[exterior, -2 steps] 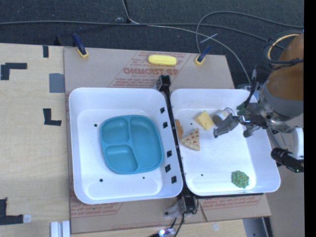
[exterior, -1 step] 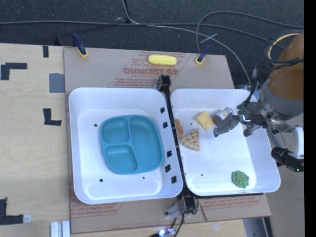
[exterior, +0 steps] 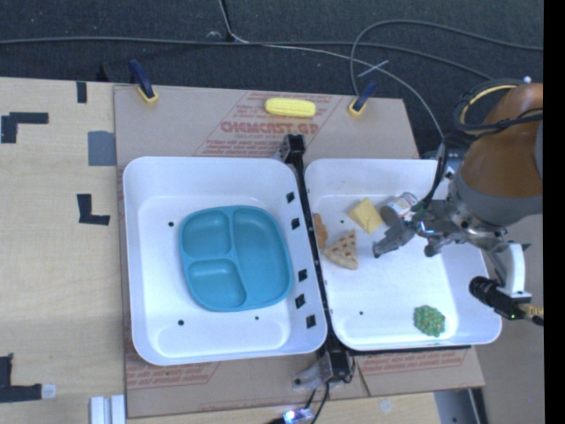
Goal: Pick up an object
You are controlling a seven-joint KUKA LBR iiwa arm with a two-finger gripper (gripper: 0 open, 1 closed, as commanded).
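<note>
The right bin [exterior: 459,334] holds a yellow wedge [exterior: 365,215], a tan triangular slice [exterior: 342,249], a small brown piece [exterior: 320,230] by the divider, and a green bumpy ball [exterior: 430,320] near the front. My gripper [exterior: 411,240] hangs over the middle of this bin, just right of the yellow wedge and the slice. It is open, its two dark fingers spread apart with nothing between them. One fingertip [exterior: 387,242] points toward the slice without touching it.
A blue divided plate [exterior: 235,257] lies in the left bin [exterior: 141,237]. A yellow object [exterior: 290,107] rests on the cardboard behind the bins. Cables run across the back. Black clips line the divider between the bins.
</note>
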